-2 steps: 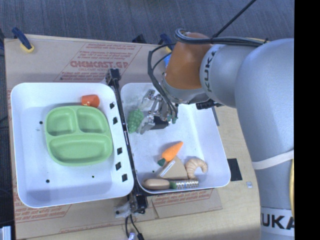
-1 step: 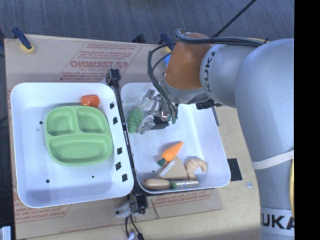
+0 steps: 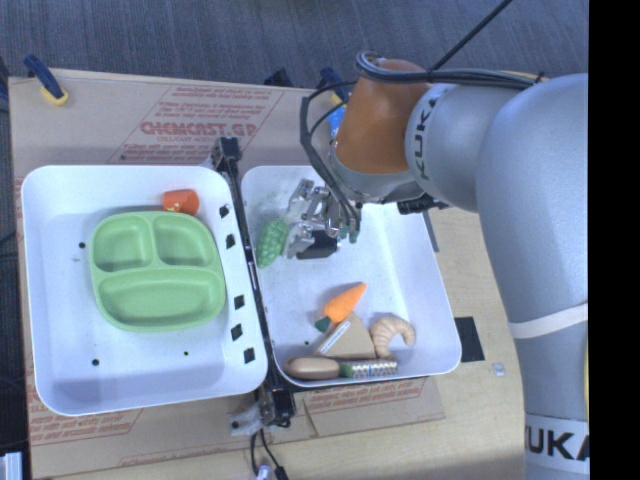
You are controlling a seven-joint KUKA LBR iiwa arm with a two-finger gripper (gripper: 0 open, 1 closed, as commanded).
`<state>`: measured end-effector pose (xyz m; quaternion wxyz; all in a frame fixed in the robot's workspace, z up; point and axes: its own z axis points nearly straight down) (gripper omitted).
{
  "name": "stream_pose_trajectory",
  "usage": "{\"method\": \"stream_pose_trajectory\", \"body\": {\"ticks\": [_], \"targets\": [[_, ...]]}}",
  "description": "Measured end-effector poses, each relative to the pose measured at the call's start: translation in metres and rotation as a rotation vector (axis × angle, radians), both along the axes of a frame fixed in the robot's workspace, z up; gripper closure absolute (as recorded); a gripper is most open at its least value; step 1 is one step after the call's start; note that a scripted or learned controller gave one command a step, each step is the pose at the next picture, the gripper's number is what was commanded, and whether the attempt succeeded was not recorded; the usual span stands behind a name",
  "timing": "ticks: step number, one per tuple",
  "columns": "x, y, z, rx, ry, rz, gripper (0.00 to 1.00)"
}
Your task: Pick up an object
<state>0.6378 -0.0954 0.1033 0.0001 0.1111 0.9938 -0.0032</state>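
A green knobbly object [image 3: 271, 241] is seen in the right bin [image 3: 420, 298], close to its left wall, long axis running roughly up the view. The gripper [image 3: 315, 230] is placed just to its right, at most touching. Whether the jaws are apart cannot be told.

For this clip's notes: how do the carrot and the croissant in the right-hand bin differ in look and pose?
The carrot is bright orange with a green end; the croissant is pale tan all over. The carrot is a straight tapered cone lying on a slant; the croissant curves into a crescent. The carrot lies nearer the bin's middle; the croissant sits closer to the near right corner. Both look like toy food, lying close together in the right bin, apart from the gripper.
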Motion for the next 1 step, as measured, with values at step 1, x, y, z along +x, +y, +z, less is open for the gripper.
{"method": "stream_pose_trajectory", "body": {"ticks": [1], "targets": [[-0.0542,0.0279,0.1521,0.005,-0.004,-0.062,1.0]]}}
